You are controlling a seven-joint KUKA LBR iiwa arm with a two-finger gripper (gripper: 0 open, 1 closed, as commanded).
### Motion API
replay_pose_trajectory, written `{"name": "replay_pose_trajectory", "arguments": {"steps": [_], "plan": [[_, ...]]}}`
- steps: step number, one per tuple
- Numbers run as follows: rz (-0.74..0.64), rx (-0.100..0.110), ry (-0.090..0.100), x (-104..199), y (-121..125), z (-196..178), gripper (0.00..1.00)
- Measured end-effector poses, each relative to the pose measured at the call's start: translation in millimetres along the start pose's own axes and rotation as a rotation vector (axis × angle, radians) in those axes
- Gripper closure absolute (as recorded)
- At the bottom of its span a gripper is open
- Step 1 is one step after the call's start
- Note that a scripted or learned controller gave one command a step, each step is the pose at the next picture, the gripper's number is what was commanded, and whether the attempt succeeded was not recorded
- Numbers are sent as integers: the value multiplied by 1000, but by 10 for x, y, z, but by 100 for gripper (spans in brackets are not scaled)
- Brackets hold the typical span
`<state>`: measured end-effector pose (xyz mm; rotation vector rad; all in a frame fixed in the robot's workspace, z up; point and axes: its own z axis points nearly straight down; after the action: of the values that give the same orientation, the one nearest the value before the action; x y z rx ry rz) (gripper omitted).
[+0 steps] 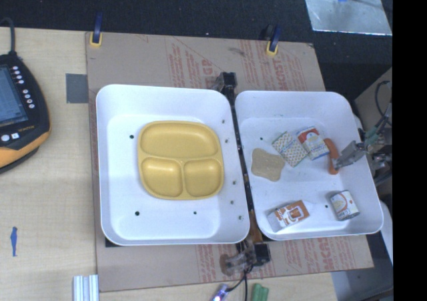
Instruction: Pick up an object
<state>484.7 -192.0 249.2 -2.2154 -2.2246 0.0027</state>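
Just beside the gripper [345,157], an orange object [331,158].

A pendant [17,109] lies at the bench's left edge, two clamps [97,31] pin the cardboard sheet [200,59] under the bins, and a yellow divided plate [180,159] sits in the left bin [113,216].
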Motion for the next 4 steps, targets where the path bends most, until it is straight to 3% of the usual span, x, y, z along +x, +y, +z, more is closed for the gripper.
{"name": "replay_pose_trajectory", "arguments": {"steps": [1, 2, 3, 4], "plan": [[-3, 3, 0, 84, 395, 1423, 0], [-2, 0, 0, 803, 815, 854, 0], [-2, -6, -4, 524, 1261, 1539, 0], [-2, -9, -1, 221, 1667, 1530, 0]]}}
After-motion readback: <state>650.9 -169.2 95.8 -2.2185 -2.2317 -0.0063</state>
